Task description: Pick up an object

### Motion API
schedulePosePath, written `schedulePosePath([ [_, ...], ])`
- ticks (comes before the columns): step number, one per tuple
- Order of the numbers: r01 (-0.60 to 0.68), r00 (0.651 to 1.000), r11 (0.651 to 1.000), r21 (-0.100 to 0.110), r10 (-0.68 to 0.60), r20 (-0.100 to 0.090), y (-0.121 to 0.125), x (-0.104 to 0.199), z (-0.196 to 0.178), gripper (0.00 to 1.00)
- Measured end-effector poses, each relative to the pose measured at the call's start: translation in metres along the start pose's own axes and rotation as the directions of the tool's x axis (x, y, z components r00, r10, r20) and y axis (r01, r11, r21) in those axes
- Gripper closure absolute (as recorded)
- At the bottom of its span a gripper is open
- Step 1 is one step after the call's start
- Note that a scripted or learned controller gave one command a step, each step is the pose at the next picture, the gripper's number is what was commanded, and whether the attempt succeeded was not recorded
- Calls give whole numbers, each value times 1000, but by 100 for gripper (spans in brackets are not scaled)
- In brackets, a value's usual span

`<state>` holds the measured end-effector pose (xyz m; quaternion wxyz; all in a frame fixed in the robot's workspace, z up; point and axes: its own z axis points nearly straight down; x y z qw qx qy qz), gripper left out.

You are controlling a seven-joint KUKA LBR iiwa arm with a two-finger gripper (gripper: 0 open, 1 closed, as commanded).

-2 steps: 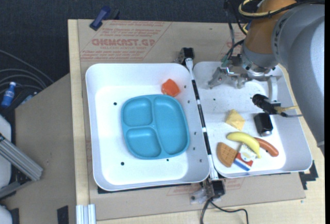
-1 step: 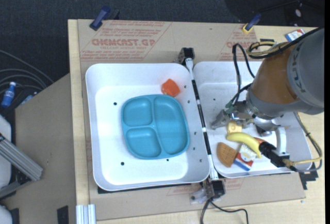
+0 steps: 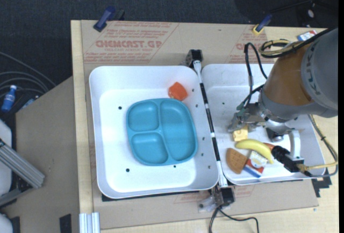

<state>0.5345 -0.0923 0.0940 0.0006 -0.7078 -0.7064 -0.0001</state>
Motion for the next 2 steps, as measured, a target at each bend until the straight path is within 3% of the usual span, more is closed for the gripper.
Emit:
schedulePosePath([
  [1, 4, 1000, 1000, -1, -4, 0, -9, 80, -91, 100],
  [2, 3, 1000, 1000, -1, -3, 1, -37, 110, -153, 100],
])
